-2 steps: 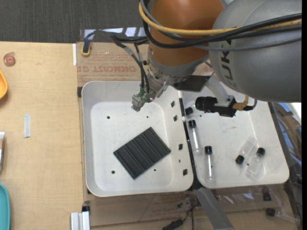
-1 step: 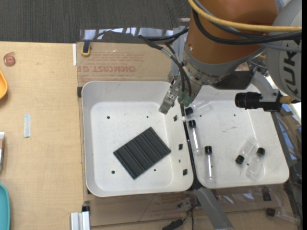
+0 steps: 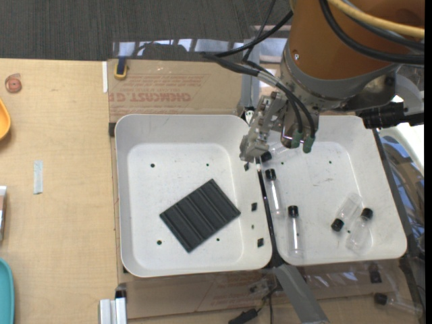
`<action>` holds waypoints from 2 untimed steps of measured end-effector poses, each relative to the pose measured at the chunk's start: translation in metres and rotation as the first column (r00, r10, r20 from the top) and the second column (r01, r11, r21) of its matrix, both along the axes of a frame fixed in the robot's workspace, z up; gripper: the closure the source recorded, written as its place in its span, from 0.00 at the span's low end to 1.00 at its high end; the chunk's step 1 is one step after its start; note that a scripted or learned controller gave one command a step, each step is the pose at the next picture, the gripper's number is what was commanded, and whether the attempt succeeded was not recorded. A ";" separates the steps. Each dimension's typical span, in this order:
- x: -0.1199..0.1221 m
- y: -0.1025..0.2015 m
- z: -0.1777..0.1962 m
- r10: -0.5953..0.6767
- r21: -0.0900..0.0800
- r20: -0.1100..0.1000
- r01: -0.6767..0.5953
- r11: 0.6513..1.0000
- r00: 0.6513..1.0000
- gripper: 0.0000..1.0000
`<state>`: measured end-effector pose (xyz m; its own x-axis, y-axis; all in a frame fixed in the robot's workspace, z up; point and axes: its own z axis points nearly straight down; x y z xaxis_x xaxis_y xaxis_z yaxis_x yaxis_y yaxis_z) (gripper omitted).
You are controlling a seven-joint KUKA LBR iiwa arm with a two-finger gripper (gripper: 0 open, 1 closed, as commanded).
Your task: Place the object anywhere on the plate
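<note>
Fingers (image 3: 251,148): spread or pressed together, cannot tell; they blur against the wrist hardware over the seam between the bins. Nearest, low in the frame: dark ribbed plate (image 3: 200,214) lies flat in the left bin (image 3: 128,201), with nothing on it. Right bin (image 3: 391,241) carries the candidate objects, four clear black-capped vials: one (image 3: 295,229) near the seam, two (image 3: 352,221) close together toward the lower right, and one (image 3: 272,189) lying just below the gripper (image 3: 255,151). Whether that last vial is touched, cannot tell; none is visibly pinched. Farther back: cardboard sheet (image 3: 169,90) on the tabletop (image 3: 54,181). Judgement: placement not done; pickup, carry to the left and release remain.
</note>
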<state>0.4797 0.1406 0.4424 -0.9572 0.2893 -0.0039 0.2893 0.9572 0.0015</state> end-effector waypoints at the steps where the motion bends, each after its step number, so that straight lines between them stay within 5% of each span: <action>1: 0.027 0.021 -0.001 0.347 -0.001 -0.002 -0.347 0.938 0.938 1.00; 2: 0.004 0.082 -0.001 0.430 0.000 -0.001 -0.430 0.903 0.903 1.00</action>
<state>0.4835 0.2221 0.4418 -0.9887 -0.1502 -0.0027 -0.1502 0.9887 0.0010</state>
